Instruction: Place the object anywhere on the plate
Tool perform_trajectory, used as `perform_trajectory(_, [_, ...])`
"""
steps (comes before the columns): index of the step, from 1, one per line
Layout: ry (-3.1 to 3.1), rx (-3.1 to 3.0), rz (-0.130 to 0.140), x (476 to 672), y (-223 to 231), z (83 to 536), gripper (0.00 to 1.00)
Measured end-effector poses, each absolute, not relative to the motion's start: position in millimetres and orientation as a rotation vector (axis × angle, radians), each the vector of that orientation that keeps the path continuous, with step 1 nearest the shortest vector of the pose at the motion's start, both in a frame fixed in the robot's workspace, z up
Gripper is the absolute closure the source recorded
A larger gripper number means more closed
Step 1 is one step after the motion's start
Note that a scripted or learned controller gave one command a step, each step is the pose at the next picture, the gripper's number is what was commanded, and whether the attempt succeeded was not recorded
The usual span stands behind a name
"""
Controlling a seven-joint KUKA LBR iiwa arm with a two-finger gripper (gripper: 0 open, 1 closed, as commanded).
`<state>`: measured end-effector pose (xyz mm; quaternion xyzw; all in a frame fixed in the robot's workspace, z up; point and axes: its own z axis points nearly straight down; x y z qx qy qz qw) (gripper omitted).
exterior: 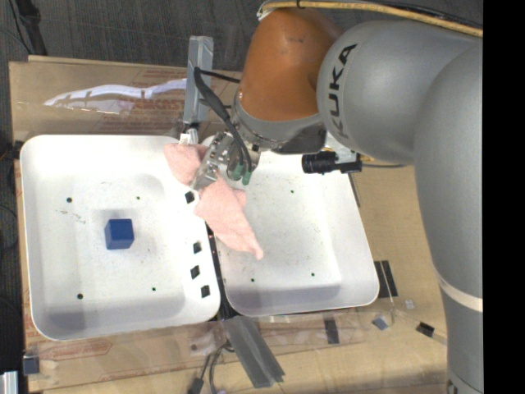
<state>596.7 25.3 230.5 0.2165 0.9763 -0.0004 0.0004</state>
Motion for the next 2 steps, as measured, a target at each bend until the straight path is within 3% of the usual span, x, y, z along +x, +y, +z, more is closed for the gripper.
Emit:
perform_trajectory(1, [3.139, 0.052, 0.000, 607.6, 68, 231, 1.00])
perform_trajectory(2, [3.139, -0.012, -0.001, 608.4, 120, 232, 1.00])
